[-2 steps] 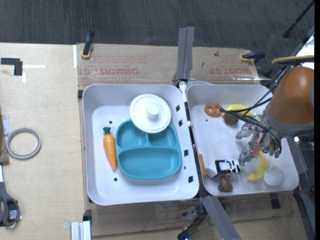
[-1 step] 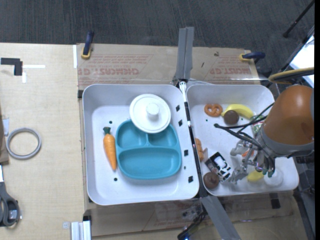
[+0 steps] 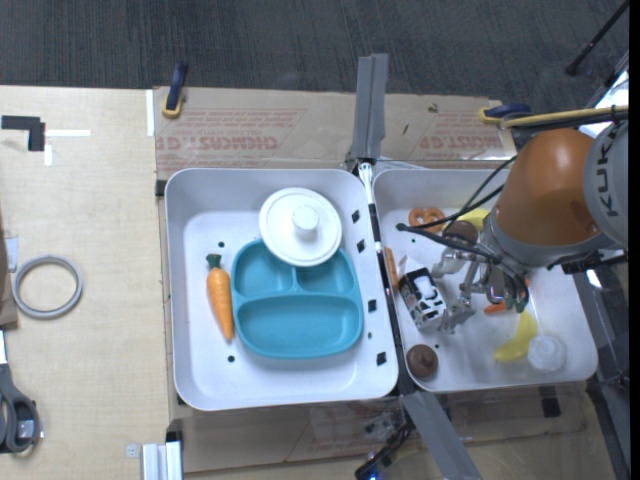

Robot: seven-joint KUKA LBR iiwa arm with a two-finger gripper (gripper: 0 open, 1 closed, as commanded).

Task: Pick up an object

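Note:
My gripper point(image 3: 458, 306) hangs low over the middle of the right bin point(image 3: 570, 368), under the orange band of the arm point(image 3: 545, 193). Just left of it lies a black-and-white object point(image 3: 422, 296). A yellow banana point(image 3: 515, 342) and a clear cup point(image 3: 548, 351) lie to its right front. A small red-orange piece point(image 3: 497, 309) sits right beside the gripper. A brown round item point(image 3: 422, 360) rests at the bin's front left, and a pretzel point(image 3: 427, 215) at the back. I see nothing held in the gripper.
The left bin point(image 3: 190, 348) holds a blue divided plate point(image 3: 297, 303), a white round lid point(image 3: 301, 227) overlapping its back edge, and a carrot point(image 3: 220, 298) on its left. A thin orange stick point(image 3: 390, 264) lies along the right bin's left wall. A grey ring point(image 3: 44, 286) lies on the bench.

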